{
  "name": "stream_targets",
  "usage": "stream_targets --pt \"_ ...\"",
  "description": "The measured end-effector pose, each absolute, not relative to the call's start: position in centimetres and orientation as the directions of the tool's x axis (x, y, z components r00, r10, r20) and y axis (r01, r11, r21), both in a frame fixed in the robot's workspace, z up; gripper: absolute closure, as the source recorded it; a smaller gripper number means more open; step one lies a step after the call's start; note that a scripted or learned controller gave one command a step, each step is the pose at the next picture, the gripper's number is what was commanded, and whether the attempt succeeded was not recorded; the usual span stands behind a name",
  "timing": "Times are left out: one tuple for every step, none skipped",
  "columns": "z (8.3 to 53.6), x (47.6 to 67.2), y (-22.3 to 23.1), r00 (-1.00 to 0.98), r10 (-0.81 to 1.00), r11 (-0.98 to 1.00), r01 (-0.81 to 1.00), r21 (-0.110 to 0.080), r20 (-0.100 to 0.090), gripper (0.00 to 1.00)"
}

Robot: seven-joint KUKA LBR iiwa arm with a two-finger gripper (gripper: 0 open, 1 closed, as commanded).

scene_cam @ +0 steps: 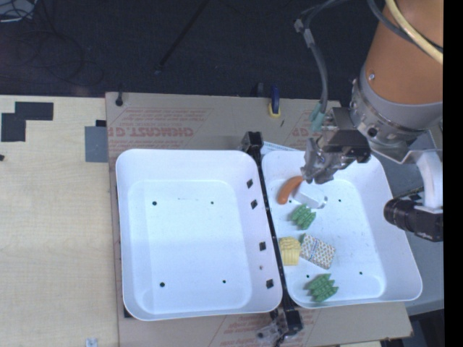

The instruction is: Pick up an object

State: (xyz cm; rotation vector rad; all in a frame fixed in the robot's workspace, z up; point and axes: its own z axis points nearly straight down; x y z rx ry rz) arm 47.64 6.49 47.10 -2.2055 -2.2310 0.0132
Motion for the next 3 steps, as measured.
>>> stream_targets --pt "48.0 47.7 6.6 -0.018 1.0 0.018 1.0 -0.013 -0.003 1.0" --pt "49.0 47.7 6.6 -0.024 1.0 0.024 1.0 -0.016 -0.004 1.0" --pt "49.7 54.6 5.6 0.001 1.0 -0.001 1.0 0.0 -0.001 1.0"
